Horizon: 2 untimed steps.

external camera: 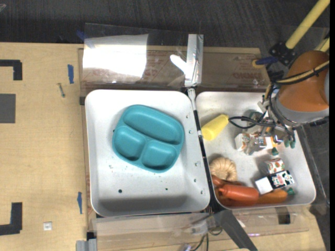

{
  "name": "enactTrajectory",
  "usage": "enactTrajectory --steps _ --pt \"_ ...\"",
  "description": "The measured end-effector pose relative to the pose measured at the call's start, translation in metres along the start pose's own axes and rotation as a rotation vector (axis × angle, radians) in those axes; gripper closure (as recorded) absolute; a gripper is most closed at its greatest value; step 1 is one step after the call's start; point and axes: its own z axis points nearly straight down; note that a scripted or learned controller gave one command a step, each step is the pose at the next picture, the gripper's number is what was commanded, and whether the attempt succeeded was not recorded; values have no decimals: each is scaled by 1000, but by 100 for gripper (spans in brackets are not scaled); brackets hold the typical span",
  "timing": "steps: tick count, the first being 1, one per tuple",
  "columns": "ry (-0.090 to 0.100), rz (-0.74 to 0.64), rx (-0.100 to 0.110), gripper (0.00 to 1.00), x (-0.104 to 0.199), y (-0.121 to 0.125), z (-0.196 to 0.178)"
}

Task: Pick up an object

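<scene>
Yellow lump (214, 127), one of the loose things on offer for picking, lies in the right bin (246, 102) at about 10 o'clock from that bin's middle, close to the wall shared with the left bin (104, 184). A tan ridged ball (223, 167) sits at 8 o'clock. Just below it, at 7 o'clock, a red-orange tube (238, 193) lies along the near wall. An orange carrot (273, 196) lies end to end with the tube, toward 5 o'clock. A black-and-white box (275, 181) rests just above the carrot, touching or nearly touching it. A small printed cube (276, 166) stands just above that box.

The gripper (259, 140) hangs over the middle of the right bin, a little toward 12 o'clock, among dark cables. It is near the yellow lump, which lies at its 9 to 10 o'clock, and apart from the cube at its 4 o'clock. Whether the gripper is open or closed cannot be told in this view, and nothing can be seen held in it. The arm (306, 85), with its orange band, enters at 2 o'clock from the bin.

The left bin holds a teal divided plate (148, 137), lying flat near its middle, with one long section toward 12 o'clock and two smaller ones toward 6 o'clock. A clear plastic sheet (131, 61) lies past both bins at 12 o'clock. A yellow pole (314, 14) slants across the upper right corner. The wooden bench (36, 140) stretches away at 9 o'clock.
</scene>
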Motion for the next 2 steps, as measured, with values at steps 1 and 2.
enactTrajectory --steps 1,2 --pt "13 14 -5 100 -68 57 -115" --pt "18 -537 -10 100 -20 39 4"
